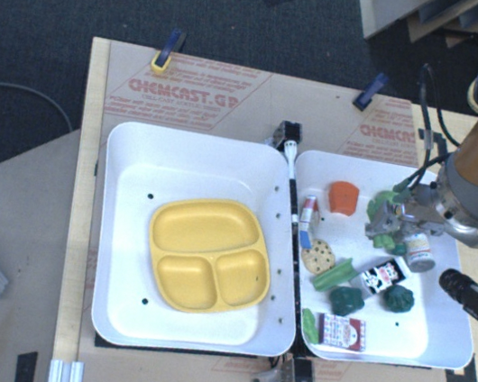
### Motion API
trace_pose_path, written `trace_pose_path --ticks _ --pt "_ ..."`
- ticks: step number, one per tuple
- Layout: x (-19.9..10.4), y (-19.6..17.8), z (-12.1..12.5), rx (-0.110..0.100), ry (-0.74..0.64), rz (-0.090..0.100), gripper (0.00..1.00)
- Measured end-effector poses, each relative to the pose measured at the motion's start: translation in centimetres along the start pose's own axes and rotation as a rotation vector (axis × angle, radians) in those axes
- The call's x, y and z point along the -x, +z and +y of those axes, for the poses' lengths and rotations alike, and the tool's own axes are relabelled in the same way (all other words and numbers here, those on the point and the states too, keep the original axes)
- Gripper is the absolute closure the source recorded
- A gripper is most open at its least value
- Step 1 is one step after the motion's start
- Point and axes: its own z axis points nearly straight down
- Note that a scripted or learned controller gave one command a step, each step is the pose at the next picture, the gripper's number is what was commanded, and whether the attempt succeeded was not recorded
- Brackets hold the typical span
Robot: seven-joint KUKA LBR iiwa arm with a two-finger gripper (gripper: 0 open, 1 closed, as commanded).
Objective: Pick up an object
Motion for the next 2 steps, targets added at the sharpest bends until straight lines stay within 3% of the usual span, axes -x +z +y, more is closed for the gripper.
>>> trace_pose_path --ticks 2 --pt "-9.5 -0.8 -2.7 0.001 -0.003 0.0 1.0"
